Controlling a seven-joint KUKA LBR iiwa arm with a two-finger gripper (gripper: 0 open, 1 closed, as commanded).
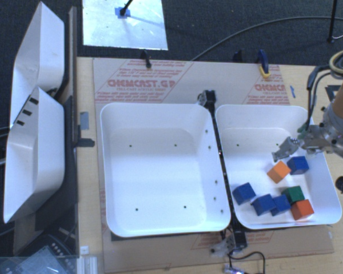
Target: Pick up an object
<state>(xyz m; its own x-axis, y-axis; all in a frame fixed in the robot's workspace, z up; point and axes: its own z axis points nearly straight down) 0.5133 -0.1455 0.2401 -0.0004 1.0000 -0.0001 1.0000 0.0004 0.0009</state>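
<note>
**Orange wooden cube below the gripper, right bin**

Orange wooden cube lying tilted near the right bin's right edge, just under the metal two-finger gripper. Fingers' state: cannot tell. No block seen between them. Touching the cube's upper right side: a blue block. Farther toward the front right corner: a green block against an orange-red block. Along the front edge: blue blocks clustered together, one more blue block apart to the left. Beyond the divider: the left white bin. Both bins resting on a wooden bench.
</note>
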